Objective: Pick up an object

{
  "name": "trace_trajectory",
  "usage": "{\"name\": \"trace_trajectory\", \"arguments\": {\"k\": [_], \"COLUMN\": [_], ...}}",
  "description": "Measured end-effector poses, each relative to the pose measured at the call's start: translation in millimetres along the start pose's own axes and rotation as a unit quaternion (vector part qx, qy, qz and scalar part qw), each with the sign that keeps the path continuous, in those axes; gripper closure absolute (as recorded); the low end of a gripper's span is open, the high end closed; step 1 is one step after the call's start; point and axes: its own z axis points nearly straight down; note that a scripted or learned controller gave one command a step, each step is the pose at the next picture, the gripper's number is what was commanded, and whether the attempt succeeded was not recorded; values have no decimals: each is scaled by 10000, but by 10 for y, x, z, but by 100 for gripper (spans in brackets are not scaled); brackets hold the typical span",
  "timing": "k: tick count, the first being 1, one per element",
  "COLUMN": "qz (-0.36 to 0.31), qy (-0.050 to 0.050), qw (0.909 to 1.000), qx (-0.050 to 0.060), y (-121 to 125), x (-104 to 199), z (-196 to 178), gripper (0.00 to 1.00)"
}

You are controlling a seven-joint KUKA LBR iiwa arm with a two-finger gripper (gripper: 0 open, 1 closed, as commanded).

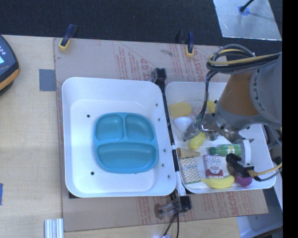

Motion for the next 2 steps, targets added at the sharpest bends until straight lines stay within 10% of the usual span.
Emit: {"name": "trace_trajectory", "arguments": {"k": [2], "qz": [-1], "qy": [0], "qw": [10000], "qx": [-9], "y": [15], "x": [26], "z": [-2], "gripper": [0]}}
